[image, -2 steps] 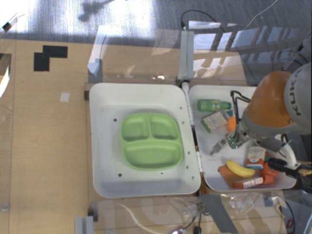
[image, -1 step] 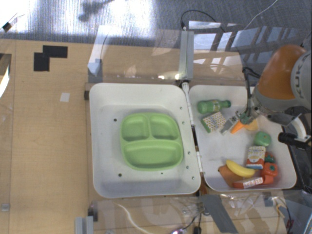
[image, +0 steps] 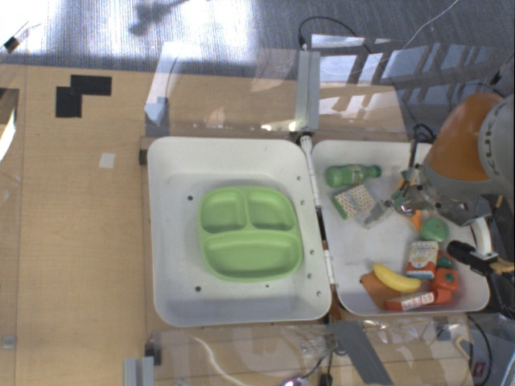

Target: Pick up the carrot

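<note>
My gripper (image: 400,202) hangs low in the right bin (image: 354,284), near a green bottle (image: 352,174) and a banana (image: 395,278). Something orange, maybe the carrot (image: 416,216), sits by it. A green plate (image: 249,233) lies in the left bin (image: 173,215).

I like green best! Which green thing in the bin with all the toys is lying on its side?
The green bottle, at the far side of the right bin, lies on its side. The round green toy is ball-shaped, close by the gripper.

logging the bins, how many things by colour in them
green: 4, plate, bottle, packet, round item
yellow: 1, banana
orange or red: 4, carton, tomato, orange piece, red bar
total: 9
</note>
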Motion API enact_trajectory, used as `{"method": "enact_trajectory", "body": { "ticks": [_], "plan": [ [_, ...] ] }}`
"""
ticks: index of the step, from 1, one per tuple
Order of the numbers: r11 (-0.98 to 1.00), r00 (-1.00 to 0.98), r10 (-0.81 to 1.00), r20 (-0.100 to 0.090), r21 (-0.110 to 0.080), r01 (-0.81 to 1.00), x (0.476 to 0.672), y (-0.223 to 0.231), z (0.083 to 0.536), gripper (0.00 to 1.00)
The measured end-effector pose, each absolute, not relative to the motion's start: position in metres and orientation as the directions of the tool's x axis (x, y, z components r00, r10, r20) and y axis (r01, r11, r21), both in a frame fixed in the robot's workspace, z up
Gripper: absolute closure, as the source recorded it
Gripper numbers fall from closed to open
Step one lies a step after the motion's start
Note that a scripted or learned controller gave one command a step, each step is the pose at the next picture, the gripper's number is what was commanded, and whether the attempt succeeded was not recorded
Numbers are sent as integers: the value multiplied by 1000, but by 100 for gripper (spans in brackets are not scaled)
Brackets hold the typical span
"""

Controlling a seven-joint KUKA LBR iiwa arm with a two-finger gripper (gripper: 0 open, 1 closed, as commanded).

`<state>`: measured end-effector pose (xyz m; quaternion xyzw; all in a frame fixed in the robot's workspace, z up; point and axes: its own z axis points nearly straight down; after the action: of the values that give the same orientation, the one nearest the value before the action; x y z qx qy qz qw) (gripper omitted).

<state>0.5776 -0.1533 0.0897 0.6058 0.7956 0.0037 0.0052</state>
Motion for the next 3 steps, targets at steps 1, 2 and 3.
{"method": "enact_trajectory", "body": {
  "ticks": [1, 2, 3],
  "plan": [
    [486, -486, 874, -8, 11, 874, 569, -204, 90, 0],
    [677, -677, 736, -10, 7, 736, 629, -205, 151, 0],
    [552, -552, 834, -9, 9, 834, 624, -187, 89, 0]
  ]
}}
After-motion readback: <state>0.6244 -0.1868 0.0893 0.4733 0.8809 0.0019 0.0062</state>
